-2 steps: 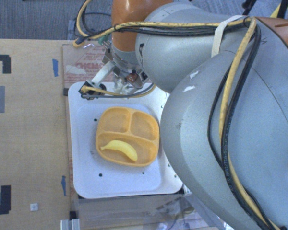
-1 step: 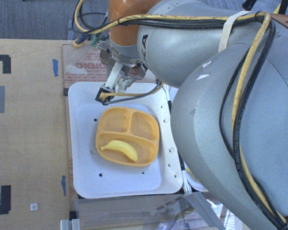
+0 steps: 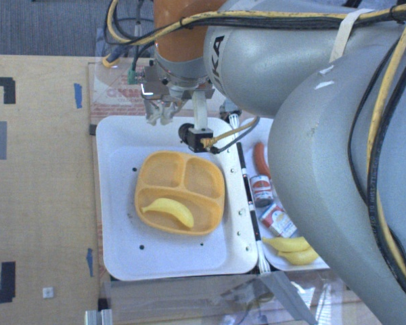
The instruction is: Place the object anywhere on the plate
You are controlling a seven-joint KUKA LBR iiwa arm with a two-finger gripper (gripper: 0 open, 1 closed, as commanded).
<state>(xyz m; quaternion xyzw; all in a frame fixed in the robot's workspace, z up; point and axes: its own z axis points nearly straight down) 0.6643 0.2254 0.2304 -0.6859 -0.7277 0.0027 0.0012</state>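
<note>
One yellow plastic banana (image 3: 167, 212) sits in the near compartment of my one yellow divided plate (image 3: 180, 191), left white bin (image 3: 115, 202). My pincer (image 3: 160, 116) hovers released above the far rim.

The plate (image 3: 180, 191) and banana (image 3: 168, 211) are seen as smooth plastic; the arm (image 3: 304, 73) is finished in glossy grey, the bench (image 3: 34, 202) in matt wood.

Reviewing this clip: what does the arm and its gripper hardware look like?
The arm has bulky, rounded, glossy grey segments, with an orange band above the wrist. Yellow and black cables loop beside it and run along the links. The gripper has pale fingers beneath a metallic mount.
</note>
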